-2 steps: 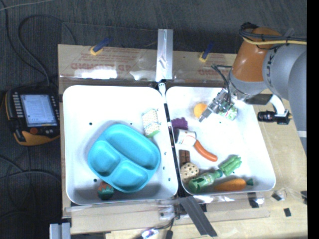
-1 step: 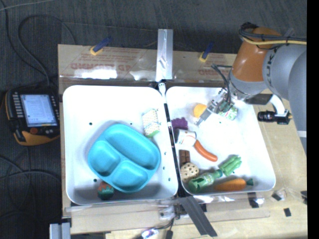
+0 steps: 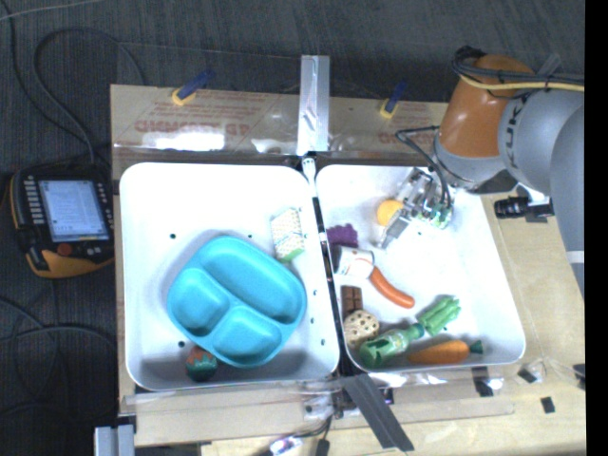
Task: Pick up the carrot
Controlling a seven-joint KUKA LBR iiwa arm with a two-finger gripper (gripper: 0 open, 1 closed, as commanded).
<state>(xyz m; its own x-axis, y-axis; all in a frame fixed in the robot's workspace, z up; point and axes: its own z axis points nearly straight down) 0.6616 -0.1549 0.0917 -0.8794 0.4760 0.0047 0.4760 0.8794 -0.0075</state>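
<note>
Two shallow white plastic bins sit side by side on the table. The grey arm with the orange band (image 3: 480, 112) reaches in from the right, and its tool (image 3: 410, 215) hangs over the upper part of the right bin (image 3: 484, 255), just beside a small round yellow-orange toy piece (image 3: 388, 211). Whether the tool is released or clenched cannot be told; its tips are too small and cluttered to read, and nothing is seen between them. The orange plastic carrot with a green leafy end (image 3: 440, 351) lies flat along the near wall of the right bin, well apart from the tool. Just left of it, touching or nearly so, lies a green toy vegetable (image 3: 404, 333), and beside that a tan dotted cookie-like piece (image 3: 360, 324). A small orange-red sausage-shaped toy with a white end (image 3: 385, 285) lies near the bin's middle, between tool and carrot. A purple toy piece (image 3: 343, 235) sits by the dividing wall. The left bin (image 3: 142, 255) holds a light-blue three-compartment plastic tray (image 3: 237, 297) and a pale green-and-white block (image 3: 287, 233).
</note>
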